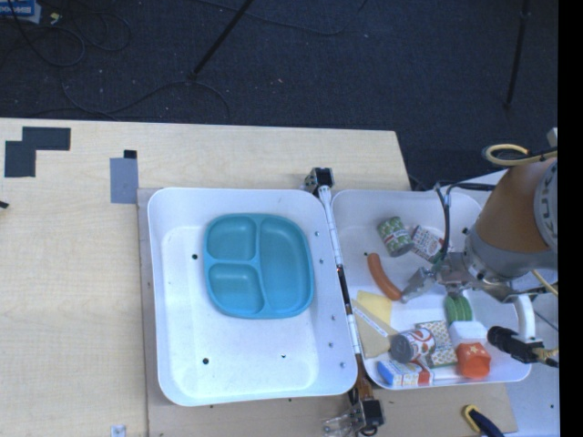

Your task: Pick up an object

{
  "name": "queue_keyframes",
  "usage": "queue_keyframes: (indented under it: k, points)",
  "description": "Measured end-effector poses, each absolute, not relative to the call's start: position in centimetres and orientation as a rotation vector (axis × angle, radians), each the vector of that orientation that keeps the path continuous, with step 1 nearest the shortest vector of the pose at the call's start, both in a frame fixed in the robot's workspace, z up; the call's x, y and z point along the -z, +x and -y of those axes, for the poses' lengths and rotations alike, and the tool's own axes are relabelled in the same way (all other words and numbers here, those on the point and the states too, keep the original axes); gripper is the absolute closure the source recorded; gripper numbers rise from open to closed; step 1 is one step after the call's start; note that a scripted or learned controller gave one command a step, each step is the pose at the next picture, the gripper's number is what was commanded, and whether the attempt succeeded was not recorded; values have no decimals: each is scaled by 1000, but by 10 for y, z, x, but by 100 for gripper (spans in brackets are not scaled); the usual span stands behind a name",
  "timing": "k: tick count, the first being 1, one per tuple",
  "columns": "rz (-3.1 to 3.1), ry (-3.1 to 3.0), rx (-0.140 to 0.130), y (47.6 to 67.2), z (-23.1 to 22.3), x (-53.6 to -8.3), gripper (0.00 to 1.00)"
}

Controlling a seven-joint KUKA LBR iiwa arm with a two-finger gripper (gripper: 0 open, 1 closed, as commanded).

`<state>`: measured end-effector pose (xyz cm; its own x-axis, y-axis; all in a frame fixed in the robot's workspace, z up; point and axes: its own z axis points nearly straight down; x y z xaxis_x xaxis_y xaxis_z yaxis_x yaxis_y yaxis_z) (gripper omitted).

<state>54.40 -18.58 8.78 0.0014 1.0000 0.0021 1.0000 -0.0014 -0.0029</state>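
Two white bins sit side by side on the table [82, 289]. Left bin [173, 335] has a blue divided plate [257, 265]. Right bin [364, 208] holds the pickable stuff: hot dog [383, 277], green can [393, 235], cheese wedge [373, 309], etc. Jaws [426, 279] hang low just right of the hot dog, nothing seen between them; can't tell if apart or together.

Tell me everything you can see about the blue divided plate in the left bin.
The blue plate is a turquoise tray with rounded corners, smooth and plastic-looking. Raised ridges split it into three compartments: one long section along its right side and two smaller ones stacked on its left. It lies flat and right side up on the floor of the left bin, in the upper half, turned slightly askew to the walls. Nothing lies in it or touches it apart from the bin floor beneath.
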Motion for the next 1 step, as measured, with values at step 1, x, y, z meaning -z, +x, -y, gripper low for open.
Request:
queue_keyframes:
  k: [1]
  points:
    - [2223,-2219,3,624,111,-88,0]
